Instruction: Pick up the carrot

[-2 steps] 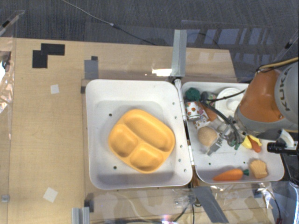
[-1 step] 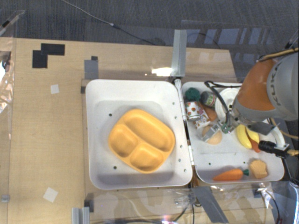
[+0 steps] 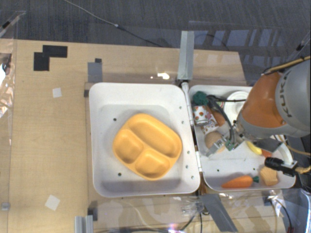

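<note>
The carrot [image 3: 238, 182], orange with a green top at its right end, lies flat near the front wall of the right bin [image 3: 214, 176]. My gripper [image 3: 220, 146] hangs over the middle of that bin, up and to the left of the carrot and apart from it. It sits just beside a tan round item [image 3: 212, 139]. The arm's orange band [image 3: 262, 106] covers part of the bin behind it.
The left bin [image 3: 102, 178] holds a yellow divided plate [image 3: 147, 144]. In the right bin are a green item [image 3: 199, 99], a patterned white cup [image 3: 204, 117], a white dish [image 3: 237, 97], a yellow piece [image 3: 254, 148] and a tan chunk [image 3: 269, 176] right of the carrot.
</note>
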Controlling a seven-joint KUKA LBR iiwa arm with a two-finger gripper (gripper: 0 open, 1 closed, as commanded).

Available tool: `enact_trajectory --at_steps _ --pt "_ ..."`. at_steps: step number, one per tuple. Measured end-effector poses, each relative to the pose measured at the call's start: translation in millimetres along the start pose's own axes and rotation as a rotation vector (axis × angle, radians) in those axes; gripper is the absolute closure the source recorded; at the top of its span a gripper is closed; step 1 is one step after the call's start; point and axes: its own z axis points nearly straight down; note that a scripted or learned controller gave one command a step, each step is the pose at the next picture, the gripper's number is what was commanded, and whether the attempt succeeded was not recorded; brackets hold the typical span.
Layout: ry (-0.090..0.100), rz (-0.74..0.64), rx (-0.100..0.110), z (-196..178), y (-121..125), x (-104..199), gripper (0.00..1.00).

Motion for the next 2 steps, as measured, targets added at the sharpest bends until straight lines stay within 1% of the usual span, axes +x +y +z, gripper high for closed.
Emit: enact_trajectory --at_steps 1,2 --pt "0.003 0.504 0.004 1.4 18.3 -13.1 0.00" --pt "0.001 0.495 -0.002 -10.8 21.2 -13.8 1.00"
